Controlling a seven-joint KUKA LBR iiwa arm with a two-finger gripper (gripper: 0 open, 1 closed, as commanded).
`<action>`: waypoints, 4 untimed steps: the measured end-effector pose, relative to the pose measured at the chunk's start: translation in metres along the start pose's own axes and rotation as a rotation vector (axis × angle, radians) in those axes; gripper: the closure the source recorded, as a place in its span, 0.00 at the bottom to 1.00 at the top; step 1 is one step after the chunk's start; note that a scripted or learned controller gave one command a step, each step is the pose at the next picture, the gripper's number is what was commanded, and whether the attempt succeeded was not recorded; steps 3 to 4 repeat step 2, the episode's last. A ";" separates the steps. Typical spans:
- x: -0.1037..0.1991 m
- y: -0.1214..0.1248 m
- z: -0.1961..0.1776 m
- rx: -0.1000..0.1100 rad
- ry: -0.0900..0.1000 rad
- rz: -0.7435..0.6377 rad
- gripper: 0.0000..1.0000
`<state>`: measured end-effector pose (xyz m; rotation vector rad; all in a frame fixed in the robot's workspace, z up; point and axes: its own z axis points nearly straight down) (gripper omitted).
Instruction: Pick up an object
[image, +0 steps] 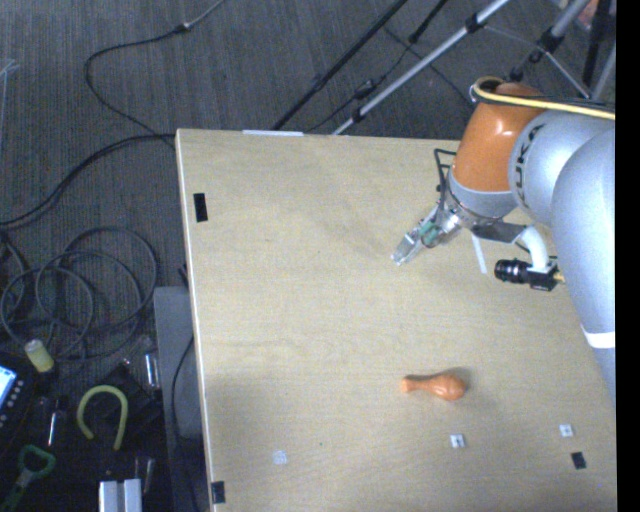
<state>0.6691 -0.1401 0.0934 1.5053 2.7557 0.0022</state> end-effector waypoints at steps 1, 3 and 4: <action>0.011 0.007 -0.084 0.001 -0.001 0.183 1.00; 0.001 -0.005 -0.074 0.003 -0.002 -0.082 1.00; 0.001 -0.005 -0.074 0.003 -0.002 -0.082 1.00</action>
